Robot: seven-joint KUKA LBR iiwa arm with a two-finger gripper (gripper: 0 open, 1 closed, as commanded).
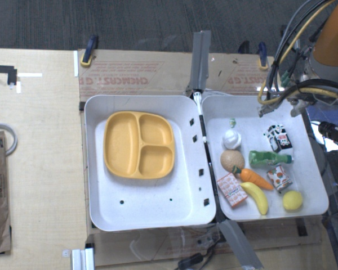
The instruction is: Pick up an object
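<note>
In the right white bin (318, 167), along its near edge, a yellow lemon (292, 201) lies at the near right corner, a yellow banana (257, 197) left of it, and a red-and-white carton (232, 189) at the near left. Just behind these sit an orange carrot (253, 177), a small red-and-white box (279, 178) and a tan round ball (232, 160) touching the carrot's leafy end. A green plastic bottle (269, 158) lies on its side mid-bin. Farther back are a white garlic-shaped object (231, 139) and a black-and-white patterned carton (278, 138). The left white bin (101, 207) carries a yellow three-compartment plastic tray (139, 145) toward its far left. The arm's wrist, ringed with cables (293, 89), hangs over the right bin's far right corner.
</note>
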